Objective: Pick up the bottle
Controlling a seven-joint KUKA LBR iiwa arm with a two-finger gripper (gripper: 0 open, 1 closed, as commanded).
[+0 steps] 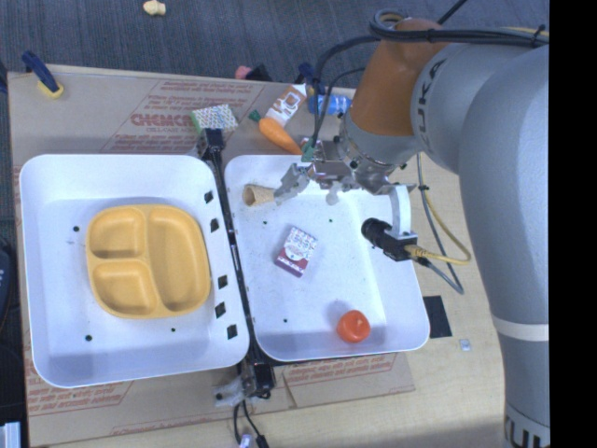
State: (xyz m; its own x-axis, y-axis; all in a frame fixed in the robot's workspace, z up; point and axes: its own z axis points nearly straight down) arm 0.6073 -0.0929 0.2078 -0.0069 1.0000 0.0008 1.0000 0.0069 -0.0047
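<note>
- The bottle (284, 107) lies on its side on the tabletop (140, 110), just beyond the right bin (410, 320), touching a carrot-like orange piece (279, 135).
- It looks small, light and stiff (probably smooth plastic, so slippery); my guess is to grip across the body's middle.
- The tool (297, 179) hangs over the right bin's far edge; released or clenched, I cannot tell.
- Right bin: a cone (258, 194), a small carton (295, 251), an orange ball (354, 327).
- Left bin (47, 185): a yellow divided plate (147, 259).
</note>
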